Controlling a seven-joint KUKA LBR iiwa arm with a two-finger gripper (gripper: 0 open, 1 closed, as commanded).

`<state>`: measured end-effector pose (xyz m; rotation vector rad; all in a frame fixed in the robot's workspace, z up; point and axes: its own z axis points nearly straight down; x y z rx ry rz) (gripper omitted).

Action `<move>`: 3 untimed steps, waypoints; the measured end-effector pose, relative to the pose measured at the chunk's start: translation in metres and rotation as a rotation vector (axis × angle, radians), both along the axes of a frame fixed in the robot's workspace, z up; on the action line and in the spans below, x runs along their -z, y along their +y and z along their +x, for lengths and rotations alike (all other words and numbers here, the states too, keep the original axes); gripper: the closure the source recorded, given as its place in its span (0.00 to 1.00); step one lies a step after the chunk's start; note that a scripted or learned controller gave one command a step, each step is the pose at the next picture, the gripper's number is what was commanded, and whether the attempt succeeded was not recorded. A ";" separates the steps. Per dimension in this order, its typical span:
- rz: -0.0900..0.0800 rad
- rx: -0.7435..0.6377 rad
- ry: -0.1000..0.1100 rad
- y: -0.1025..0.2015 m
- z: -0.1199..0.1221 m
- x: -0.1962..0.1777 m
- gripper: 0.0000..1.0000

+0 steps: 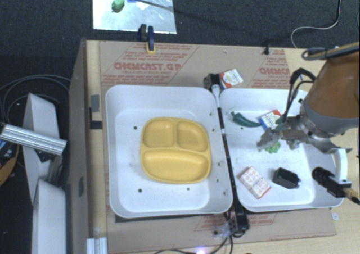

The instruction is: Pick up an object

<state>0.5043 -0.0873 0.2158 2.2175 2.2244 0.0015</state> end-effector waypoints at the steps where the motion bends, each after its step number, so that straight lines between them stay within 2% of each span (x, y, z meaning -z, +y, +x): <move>1: -0.002 0.002 -0.003 -0.044 0.058 -0.025 0.00; 2: -0.001 0.000 -0.007 -0.026 0.079 0.120 0.00; 3: -0.003 -0.001 -0.017 -0.041 0.070 0.125 0.00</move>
